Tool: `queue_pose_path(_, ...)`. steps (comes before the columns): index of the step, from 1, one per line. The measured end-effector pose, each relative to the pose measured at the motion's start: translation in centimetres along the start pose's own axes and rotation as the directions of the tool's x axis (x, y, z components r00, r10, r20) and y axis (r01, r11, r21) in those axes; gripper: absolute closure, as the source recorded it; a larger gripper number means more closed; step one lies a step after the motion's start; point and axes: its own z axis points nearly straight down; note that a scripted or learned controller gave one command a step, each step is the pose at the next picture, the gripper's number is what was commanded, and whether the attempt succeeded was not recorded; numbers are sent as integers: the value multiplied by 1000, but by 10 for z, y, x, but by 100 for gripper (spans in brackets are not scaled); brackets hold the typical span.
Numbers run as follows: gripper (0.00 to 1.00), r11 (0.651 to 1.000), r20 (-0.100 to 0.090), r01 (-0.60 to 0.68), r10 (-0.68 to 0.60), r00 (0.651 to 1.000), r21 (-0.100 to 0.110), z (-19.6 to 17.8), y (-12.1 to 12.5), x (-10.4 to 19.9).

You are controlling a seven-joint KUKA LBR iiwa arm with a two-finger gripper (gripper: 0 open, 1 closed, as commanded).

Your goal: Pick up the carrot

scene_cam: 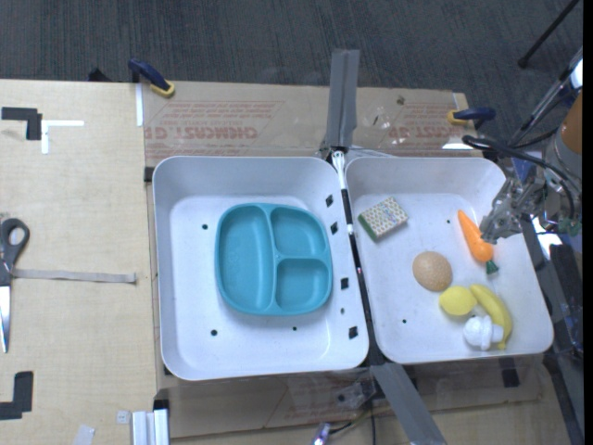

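The carrot (476, 239) lies flat on the floor of the right bin (408, 341), near that bin's right wall, its orange body running at a slant with the small green stub toward the lower end. The claw (496, 225) sits just beside the carrot's upper right side, close to touching it, but its fingers are too small and blurred against the cables to show whether they are spread or closed, so that cannot be told. Nothing shows the carrot between them.

The main risk is a miss: the carrot is narrow, tapered and smooth, so fingers closing off-centre would likely push it aside or let it roll away. The bin wall close by leaves little room on that side, and a finger could catch on it.

Further out, an egg (432, 271) sits to the lower left, with a lemon (456, 301), a banana (493, 310) and a small white object (478, 333) below; a nudged carrot could slide toward them. A sponge (383, 218) lies well apart, and the blue divided plate (274, 259) rests in the left bin (185, 341).
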Motion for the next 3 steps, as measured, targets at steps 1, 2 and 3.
queue_pose_path(1,100,972,-4,-237,237,972,1,37,15,86)
queue_pose_path(2,100,883,-2,-469,469,883,2,-5,65,100)
queue_pose_path(3,100,892,-1,-453,453,892,1,-51,137,50)
